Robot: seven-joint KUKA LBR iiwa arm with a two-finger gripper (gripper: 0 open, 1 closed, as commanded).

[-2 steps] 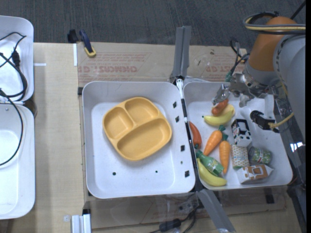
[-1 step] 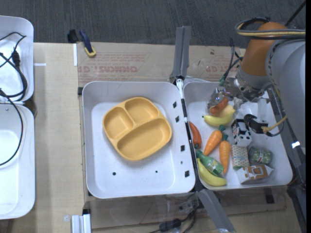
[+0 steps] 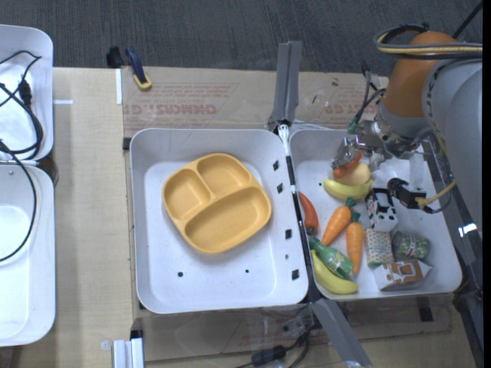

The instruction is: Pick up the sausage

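Observation:
The sausage (image 3: pixel 308 211) is a reddish-brown, slightly curved link lying along the left wall of the right bin (image 3: pixel 449 278). My gripper (image 3: pixel 349 156) hangs low over the far part of that bin, up and to the right of the sausage and well apart from it. It is right above a yellow banana (image 3: pixel 345 188) and a small yellow and red fruit (image 3: pixel 355 173). Cables and the wrist hide its tips.
Two orange carrots (image 3: pixel 335 225) (image 3: pixel 354 245) lie right of the sausage, with a green item (image 3: pixel 334 257) and a second banana (image 3: pixel 334 277) nearer the front. A cow-print toy (image 3: pixel 381 210), small boxes and a can (image 3: pixel 410 245) fill the right side. A yellow divided plate (image 3: pixel 217 202) sits in the left bin (image 3: pixel 149 282).

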